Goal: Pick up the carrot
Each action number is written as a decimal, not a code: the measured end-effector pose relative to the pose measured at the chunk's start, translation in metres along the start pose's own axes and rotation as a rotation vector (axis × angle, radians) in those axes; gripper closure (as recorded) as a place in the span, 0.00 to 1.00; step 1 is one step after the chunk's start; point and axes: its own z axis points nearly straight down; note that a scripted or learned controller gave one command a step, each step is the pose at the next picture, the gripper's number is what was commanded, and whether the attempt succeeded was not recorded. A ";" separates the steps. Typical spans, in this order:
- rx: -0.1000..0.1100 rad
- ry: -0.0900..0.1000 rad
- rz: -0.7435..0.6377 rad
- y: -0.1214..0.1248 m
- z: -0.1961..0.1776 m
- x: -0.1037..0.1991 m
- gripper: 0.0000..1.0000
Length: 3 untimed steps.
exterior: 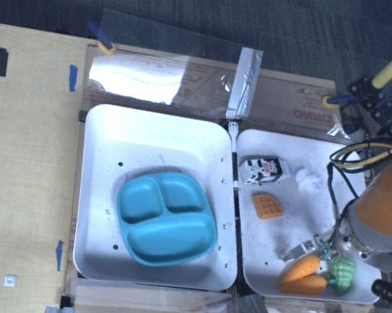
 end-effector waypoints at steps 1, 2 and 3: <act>-0.005 -0.006 0.000 0.002 -0.011 -0.001 1.00; -0.004 -0.005 0.000 0.002 -0.011 -0.001 0.00; 0.003 -0.003 -0.020 0.005 0.000 0.011 0.00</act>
